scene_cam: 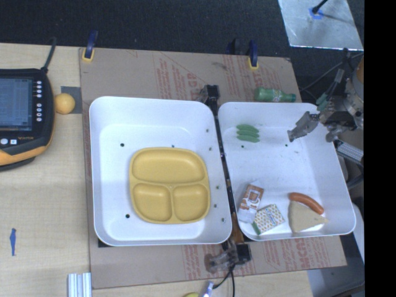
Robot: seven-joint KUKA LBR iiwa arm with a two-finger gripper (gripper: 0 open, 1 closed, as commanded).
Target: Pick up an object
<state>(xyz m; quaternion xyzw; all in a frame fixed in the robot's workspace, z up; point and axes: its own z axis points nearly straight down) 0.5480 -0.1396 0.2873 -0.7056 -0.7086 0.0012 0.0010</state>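
A brown cardboard sheet [154,73] on the pale wooden bench [37,215] carries two shallow white bins. The right bin [322,166] holds a green ridged toy [248,132] at upper left. The grey gripper [301,129] hovers at its upper right, empty, fingers slightly spread.

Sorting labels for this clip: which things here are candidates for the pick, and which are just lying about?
Pick candidates, right bin: green pod, sausage, cheese wedge, two packets; hand above.

Lying about: yellow tray, green bottle, pendant, yellow ball.
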